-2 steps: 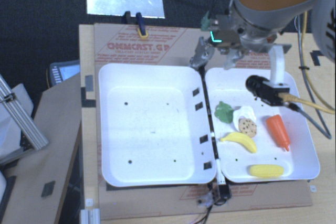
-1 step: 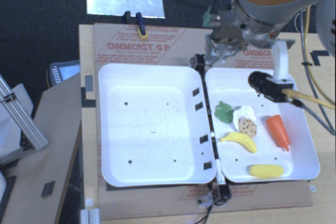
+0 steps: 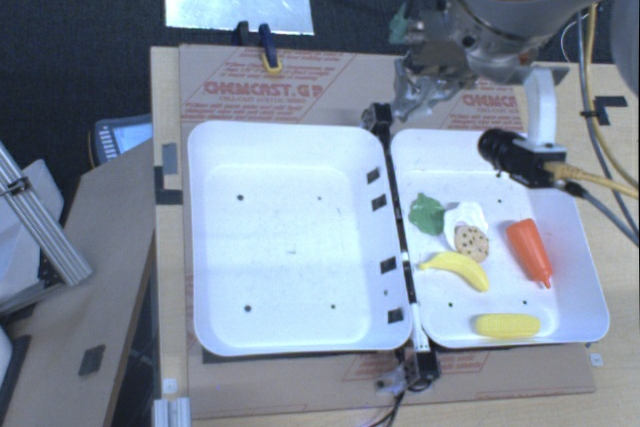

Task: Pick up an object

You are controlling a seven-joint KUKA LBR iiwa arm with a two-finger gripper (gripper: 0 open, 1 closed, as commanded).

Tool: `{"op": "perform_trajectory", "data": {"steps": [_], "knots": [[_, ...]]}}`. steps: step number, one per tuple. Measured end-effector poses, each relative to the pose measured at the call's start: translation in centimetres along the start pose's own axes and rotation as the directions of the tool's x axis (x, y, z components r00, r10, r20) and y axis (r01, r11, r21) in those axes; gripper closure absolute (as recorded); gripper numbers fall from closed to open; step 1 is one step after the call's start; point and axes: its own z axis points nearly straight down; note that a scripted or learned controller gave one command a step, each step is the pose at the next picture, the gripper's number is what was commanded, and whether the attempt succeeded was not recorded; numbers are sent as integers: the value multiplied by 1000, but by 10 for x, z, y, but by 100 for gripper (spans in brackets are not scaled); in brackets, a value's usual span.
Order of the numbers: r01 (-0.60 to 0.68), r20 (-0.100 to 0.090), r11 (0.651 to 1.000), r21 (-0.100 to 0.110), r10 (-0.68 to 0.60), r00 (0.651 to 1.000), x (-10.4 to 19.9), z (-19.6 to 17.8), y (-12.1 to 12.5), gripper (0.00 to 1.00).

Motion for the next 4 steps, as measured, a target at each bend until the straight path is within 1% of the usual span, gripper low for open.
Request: {"op": "perform_trajectory", "data": {"steps": [1, 2, 3, 4], "knots": [[0, 0, 1000, 0, 0, 1000, 0, 0, 0, 0], [5, 0, 1000, -3, -5, 1000, 0, -11, 1, 100], [-13, 2, 1000, 8, 13, 1000, 25, 48, -6, 100], [-10, -2, 1000, 3, 10, 1000, 57, -14, -29, 100]]}}
